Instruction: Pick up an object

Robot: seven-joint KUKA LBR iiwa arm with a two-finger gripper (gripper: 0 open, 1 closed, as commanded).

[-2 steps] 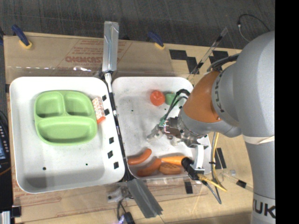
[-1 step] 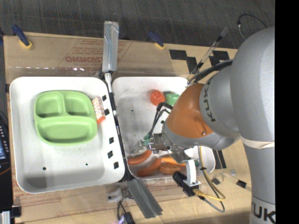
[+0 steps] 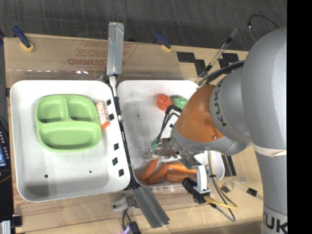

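The arm (image 3: 253,96), grey with an orange band, is seen reaching over the right bin (image 3: 141,94), and most of that bin is covered by it. The gripper (image 3: 163,152) is lowered toward the near end of the right bin; how far it is opened cannot be told from this view, and nothing is seen held in it.

In the left bin (image 3: 19,130) a green divided tray (image 3: 68,122) is laid flat, and a small orange-and-white packet (image 3: 103,115) is found at the tray's right edge, against the wall shared with the right bin.

The likeliest target, a cluster of orange sausage-shaped pieces (image 3: 163,172), is lodged in the near end of the right bin, just below the gripper. Each piece is judged to be light, smooth and rounded, perhaps moulded plastic or rubber, so slipping under a pinch is to be expected. A hold across the middle of one piece, square to its length, is advised. The long axes are seen running roughly along the bin's near wall, the leftmost piece being tilted up toward the gripper.

At the far end of the right bin a small red object (image 3: 164,101) and a green object (image 3: 179,102) are set side by side.
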